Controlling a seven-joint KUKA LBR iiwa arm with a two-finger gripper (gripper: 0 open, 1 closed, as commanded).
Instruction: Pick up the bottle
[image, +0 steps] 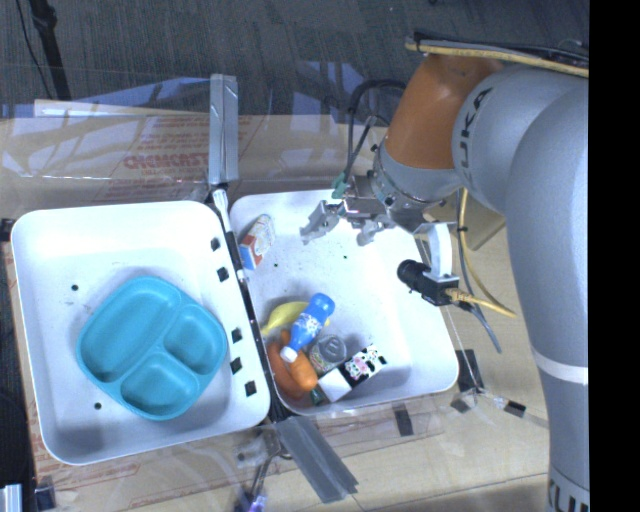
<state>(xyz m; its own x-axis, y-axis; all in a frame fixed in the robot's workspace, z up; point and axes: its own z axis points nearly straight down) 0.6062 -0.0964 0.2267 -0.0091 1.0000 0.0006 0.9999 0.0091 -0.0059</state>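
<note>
The bottle (306, 325) is blue and white with a white cap; it lies tilted in the right bin (420, 330), resting on a yellow item and an orange one. My gripper (340, 224) hangs over the far part of that bin, up and to the right of the bottle and well apart from it. Its two fingers (318, 221) are spread with nothing between them.
A turquoise divided plate (150, 345) lies in the left bin (60, 250). Around the bottle sit a yellow item (283, 314), an orange item (293, 372), a grey round object (330, 352) and a black-and-white box (358, 368). A small can (257, 240) leans on the right bin's left wall.
</note>
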